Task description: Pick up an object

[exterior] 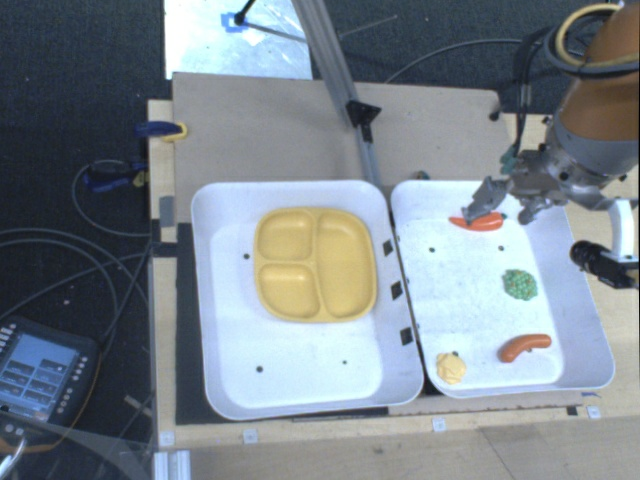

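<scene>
Currently end effector (505,203) open over one red pepper (477,222); right bin (590,318): four items; left bin (215,298): one yellow tray (314,264).

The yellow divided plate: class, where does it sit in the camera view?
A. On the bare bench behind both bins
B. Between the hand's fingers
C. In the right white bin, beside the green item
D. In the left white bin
D: the yellow divided plate lies flat inside the left white bin, apart from the small items in the right white bin.
</scene>
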`<action>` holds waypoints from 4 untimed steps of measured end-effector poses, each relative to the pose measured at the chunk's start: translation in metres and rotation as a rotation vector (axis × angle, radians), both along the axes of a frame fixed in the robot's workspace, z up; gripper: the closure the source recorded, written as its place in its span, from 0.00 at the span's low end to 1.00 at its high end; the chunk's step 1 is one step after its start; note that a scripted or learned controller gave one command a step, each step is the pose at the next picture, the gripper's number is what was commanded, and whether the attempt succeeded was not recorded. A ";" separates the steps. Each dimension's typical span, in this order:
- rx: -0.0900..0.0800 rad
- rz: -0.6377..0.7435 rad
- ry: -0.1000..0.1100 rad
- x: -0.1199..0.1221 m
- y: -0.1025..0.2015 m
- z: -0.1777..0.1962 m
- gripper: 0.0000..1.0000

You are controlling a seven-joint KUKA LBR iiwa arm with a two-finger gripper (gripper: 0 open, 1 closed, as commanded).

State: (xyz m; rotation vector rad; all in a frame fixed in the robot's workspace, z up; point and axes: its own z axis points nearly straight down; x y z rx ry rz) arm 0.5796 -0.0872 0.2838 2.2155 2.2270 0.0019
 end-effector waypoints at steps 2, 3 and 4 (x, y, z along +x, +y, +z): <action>0.000 -0.006 0.005 0.008 -0.002 -0.058 0.00; 0.000 -0.005 0.006 -0.002 0.000 -0.110 0.00; 0.000 -0.005 0.007 -0.010 0.000 -0.171 0.00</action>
